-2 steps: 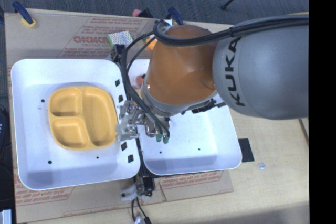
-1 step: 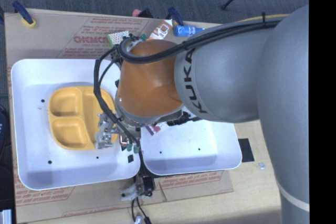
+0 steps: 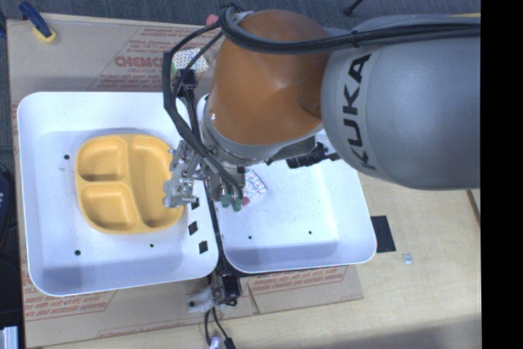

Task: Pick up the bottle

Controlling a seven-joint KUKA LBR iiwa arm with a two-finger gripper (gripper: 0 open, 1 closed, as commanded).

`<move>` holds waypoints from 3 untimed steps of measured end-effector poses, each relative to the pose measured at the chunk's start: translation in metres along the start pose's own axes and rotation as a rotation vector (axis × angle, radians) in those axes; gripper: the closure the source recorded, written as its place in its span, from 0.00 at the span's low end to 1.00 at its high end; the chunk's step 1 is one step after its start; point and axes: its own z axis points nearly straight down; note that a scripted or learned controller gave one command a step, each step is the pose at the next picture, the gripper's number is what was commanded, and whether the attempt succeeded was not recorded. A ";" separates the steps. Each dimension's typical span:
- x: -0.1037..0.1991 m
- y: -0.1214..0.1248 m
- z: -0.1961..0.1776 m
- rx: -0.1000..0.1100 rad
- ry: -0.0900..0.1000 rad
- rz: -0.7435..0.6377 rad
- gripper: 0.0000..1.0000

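Gripper (image 3: 200, 190) hangs low over the seam between the bins, beside the yellow tray (image 3: 127, 182); its grasp can't be told.

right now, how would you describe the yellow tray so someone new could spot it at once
Look at the left bin of the two white bins on the bench. The tray lies in its middle, its right edge beside the gripper at the divide between the bins. It is yellow with rounded corners and three hollow compartments, unlike the small patterned packet in the right bin.
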 end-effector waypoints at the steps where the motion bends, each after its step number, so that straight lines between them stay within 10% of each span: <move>1: -0.003 -0.022 0.034 0.001 0.003 -0.219 1.00; 2: -0.006 0.037 0.053 -0.001 0.001 -0.273 1.00; 3: -0.003 0.002 0.036 0.000 -0.001 -0.341 1.00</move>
